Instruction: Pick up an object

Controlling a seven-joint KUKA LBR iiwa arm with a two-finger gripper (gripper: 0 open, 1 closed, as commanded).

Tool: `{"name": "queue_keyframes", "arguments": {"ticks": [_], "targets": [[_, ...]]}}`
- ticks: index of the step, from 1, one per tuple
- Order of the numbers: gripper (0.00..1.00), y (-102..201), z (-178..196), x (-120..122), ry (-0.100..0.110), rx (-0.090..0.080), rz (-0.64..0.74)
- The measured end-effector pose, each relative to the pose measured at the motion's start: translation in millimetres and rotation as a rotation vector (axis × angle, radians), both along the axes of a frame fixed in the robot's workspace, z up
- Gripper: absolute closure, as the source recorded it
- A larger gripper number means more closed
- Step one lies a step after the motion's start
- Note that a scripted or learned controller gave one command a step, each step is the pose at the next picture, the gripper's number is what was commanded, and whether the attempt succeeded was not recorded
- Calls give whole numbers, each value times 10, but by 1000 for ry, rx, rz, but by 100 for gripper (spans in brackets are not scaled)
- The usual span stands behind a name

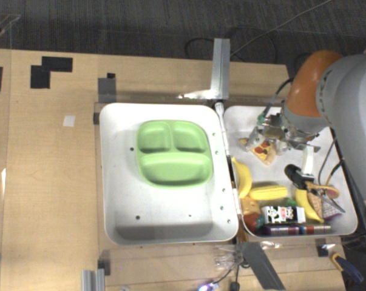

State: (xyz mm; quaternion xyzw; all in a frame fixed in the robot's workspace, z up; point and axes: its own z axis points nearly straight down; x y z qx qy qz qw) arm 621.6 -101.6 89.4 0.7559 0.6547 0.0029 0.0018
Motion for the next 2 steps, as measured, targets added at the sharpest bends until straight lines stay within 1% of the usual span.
{"name": "queue_keyframes", "arguments": {"ticks": [1, 2], "targets": [[100, 7, 84, 5, 1, 0, 7], [100, 323, 1013, -10, 8, -1, 144]]}}
